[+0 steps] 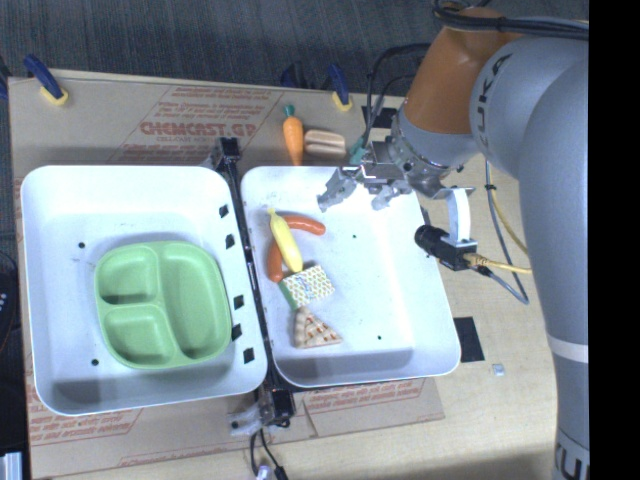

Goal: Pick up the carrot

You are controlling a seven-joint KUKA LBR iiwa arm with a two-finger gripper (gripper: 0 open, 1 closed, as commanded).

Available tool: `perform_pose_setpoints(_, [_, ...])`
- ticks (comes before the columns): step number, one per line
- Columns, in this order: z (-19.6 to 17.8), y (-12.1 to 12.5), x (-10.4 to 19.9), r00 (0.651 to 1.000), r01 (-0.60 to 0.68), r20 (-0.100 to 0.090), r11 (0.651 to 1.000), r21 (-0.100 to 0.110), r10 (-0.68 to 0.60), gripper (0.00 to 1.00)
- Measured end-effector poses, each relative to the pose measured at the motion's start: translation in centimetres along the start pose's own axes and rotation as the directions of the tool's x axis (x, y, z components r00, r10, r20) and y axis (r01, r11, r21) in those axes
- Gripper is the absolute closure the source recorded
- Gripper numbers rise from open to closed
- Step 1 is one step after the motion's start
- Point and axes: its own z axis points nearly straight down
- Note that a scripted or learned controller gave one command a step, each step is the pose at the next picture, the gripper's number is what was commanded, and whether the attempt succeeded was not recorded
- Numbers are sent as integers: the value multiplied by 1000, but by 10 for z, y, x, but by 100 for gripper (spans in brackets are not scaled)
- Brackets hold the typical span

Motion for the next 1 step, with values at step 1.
perform_pose_setpoints(1, [141,18,11,1000,-12,0,1000,3,12,0])
